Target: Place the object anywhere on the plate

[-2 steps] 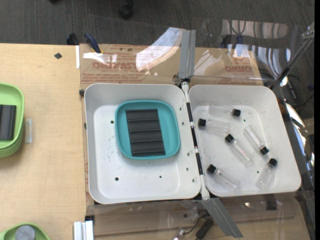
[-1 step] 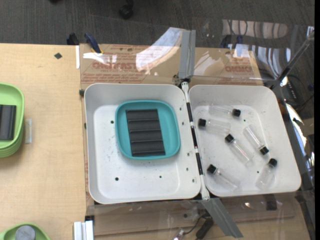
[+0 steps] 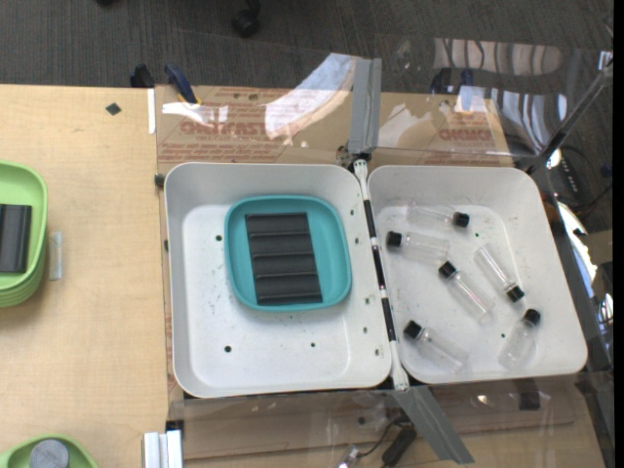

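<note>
While clear black-capped vials (image 3: 495, 271) lie in the right bin (image 3: 434, 191), a teal plate (image 3: 237, 261) in the left bin (image 3: 273, 349).

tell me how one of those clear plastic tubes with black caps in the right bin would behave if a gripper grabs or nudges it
The clear plastic tubes with black caps lie on their sides in the right white bin, so a nudge would probably roll them. They look thin, smooth and see-through, likely light and slippery between fingers. The round shape may squirt out of a pinch.
</note>
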Action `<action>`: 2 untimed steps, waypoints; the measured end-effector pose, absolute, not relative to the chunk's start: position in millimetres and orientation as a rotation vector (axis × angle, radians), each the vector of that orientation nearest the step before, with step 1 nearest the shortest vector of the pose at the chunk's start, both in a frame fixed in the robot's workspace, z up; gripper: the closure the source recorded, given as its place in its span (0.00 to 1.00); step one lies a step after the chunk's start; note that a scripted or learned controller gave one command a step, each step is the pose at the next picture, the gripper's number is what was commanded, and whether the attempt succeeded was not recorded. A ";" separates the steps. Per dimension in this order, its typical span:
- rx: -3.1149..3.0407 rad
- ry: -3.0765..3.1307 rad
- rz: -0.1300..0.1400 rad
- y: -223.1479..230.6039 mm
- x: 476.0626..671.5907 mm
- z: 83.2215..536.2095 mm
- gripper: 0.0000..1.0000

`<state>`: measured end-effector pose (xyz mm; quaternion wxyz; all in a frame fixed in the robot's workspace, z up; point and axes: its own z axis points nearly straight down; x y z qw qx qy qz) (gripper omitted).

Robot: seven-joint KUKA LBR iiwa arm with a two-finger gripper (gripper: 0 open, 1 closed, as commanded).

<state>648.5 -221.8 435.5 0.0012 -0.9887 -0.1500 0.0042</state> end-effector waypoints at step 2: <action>-3.123 -0.322 0.011 -222.2 650.5 437.3 0.00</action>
